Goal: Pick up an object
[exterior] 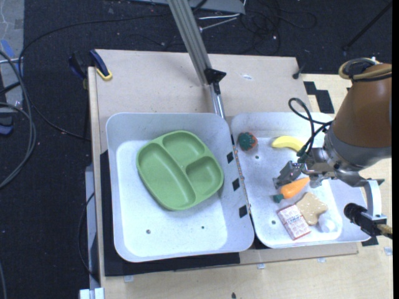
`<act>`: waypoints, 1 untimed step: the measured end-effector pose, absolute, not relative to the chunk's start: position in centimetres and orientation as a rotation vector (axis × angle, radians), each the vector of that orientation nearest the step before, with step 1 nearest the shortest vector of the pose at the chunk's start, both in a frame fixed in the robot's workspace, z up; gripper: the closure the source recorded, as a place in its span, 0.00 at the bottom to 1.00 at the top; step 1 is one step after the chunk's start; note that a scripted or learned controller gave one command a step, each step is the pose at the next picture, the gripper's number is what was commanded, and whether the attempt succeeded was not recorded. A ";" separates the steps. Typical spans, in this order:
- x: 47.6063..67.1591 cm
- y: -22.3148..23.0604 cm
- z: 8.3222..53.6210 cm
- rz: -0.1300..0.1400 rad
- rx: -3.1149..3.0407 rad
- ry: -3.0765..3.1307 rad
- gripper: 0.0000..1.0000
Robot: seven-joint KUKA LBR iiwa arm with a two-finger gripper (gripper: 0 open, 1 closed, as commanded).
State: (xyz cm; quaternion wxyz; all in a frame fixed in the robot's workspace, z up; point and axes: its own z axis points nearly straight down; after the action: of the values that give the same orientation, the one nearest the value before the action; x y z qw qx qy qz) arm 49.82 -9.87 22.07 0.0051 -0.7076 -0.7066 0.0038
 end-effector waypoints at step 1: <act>50.1 -9.9 22.6 0.001 -2.219 -2.222 0.00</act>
State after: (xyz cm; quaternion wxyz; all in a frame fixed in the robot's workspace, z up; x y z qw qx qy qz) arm 50.06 -9.86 22.60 0.0007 -0.7068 -0.7074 0.0003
